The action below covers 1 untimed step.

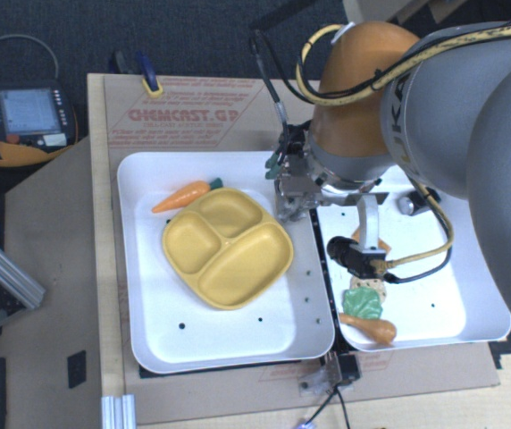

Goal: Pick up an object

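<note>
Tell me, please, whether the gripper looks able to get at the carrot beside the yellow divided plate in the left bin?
Probably yes: the carrot lies bare on the bin floor against the plate, with nothing on top, and the gripper hangs nearby.

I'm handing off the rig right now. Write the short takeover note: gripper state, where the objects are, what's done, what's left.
Gripper: low over the divide between the two bins, at the left bin's right rim; nothing seen between its fingers.
Left bin: yellow divided plate in the middle, orange carrot lying at the plate's upper left edge.
Right bin: a second carrot with green top near the front left corner, partly under the arm's cable.
Done: no pick visible yet.
Left: grasp an object and lift it. The carrot in the left bin looks least obstructed.
</note>
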Each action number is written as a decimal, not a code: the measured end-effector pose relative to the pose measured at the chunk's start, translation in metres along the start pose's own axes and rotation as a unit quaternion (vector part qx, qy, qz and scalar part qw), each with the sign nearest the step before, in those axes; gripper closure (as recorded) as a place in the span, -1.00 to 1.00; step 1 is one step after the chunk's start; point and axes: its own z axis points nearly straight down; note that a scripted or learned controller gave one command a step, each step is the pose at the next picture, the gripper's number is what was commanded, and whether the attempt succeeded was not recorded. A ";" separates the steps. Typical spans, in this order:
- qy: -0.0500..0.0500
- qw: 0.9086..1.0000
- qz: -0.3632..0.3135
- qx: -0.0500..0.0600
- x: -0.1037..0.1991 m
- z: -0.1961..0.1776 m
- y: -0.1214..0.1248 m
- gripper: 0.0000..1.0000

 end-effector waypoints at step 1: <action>0.000 1.000 0.002 -0.001 -0.003 -0.002 0.000 -1.00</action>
